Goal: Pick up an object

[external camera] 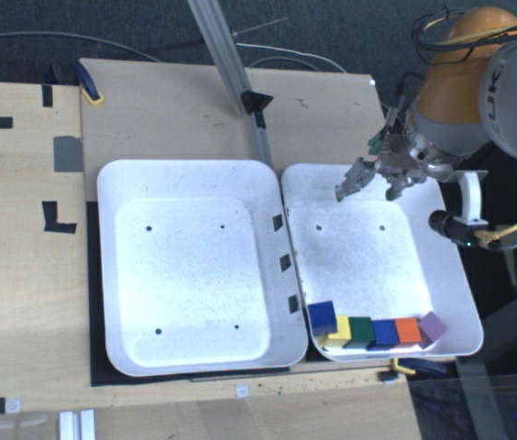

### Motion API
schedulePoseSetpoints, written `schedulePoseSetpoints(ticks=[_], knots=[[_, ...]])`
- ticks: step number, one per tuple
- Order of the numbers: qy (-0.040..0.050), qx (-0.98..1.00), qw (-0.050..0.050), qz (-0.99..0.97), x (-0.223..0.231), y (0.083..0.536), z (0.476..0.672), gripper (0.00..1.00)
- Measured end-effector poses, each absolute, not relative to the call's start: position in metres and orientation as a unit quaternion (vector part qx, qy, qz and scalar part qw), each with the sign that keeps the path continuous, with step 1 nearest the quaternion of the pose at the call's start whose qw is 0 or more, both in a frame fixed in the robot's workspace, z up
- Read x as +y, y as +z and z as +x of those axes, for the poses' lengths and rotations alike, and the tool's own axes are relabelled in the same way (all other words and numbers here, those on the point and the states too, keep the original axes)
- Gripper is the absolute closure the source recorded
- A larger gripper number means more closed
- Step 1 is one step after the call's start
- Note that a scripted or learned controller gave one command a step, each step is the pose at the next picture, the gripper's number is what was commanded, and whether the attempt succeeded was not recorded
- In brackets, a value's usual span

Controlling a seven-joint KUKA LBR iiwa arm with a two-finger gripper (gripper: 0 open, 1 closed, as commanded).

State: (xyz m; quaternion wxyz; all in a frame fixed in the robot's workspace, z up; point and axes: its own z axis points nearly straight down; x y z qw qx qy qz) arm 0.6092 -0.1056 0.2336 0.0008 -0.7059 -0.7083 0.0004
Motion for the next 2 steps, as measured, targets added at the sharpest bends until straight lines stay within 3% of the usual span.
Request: schedulePoseSetpoints(ticks=[1, 2], knots=[[0.0024, -0.709, 0.004, -0.705, -0.039, 0.189, 0.553, 0.00], [0.0003, -0.711, 0.003, -0.703, 0.067, 0.206, 0.515, 0.00]])
